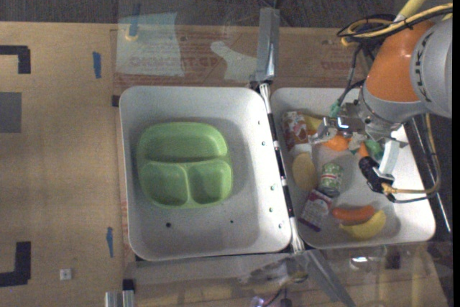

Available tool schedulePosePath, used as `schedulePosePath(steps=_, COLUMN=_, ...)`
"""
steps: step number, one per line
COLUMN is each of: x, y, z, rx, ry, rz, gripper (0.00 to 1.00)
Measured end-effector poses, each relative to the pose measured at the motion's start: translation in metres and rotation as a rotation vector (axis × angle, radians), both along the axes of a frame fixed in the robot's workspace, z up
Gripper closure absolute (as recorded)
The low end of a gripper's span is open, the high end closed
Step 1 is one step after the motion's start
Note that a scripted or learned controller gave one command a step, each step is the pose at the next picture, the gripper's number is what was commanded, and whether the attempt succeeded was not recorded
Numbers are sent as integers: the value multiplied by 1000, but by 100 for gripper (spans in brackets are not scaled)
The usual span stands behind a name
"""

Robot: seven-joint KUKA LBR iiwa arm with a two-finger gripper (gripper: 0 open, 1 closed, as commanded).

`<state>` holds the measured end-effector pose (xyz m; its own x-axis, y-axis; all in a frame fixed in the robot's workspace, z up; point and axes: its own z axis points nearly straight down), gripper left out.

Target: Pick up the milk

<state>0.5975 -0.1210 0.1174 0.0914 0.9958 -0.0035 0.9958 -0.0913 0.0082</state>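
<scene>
Milk, as best I can judge, is the small carton [315, 209] with the dark red and white sides lying near the front left corner of the right bin [420, 223], just beside a red and orange vegetable [353, 213] and a banana [368, 226], with a green can [330, 177] touching or nearly touching its upper end. From here the arm [413, 75] hangs over the back of that same bin, and its gripper [343, 127] sits low among the clutter there, near an orange [336, 143] and a red-labelled packet [294, 129]; whether it is open or closed I cannot tell, and nothing shows as held. The left bin [136, 226] holds just a green divided plate [185, 163]. To do this well, the gripper ought to come up clear of the orange, travel toward the front left, and drop over the carton across its narrow width, keeping away from the can and the bin wall so neither gets nudged or pinched along with it.
</scene>
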Motion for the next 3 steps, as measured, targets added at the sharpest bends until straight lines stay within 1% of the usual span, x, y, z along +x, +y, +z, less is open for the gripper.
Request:
schedulePosePath(steps=1, x=0, y=-1, z=6, rx=2, ry=4, rz=-3, gripper=100)
schedulePosePath(steps=2, x=70, y=-24, z=186, rx=3, ry=8, rz=-168, gripper=100)
schedulePosePath(steps=3, x=71, y=-52, z=201, rx=4, ry=8, rz=-702, gripper=100)
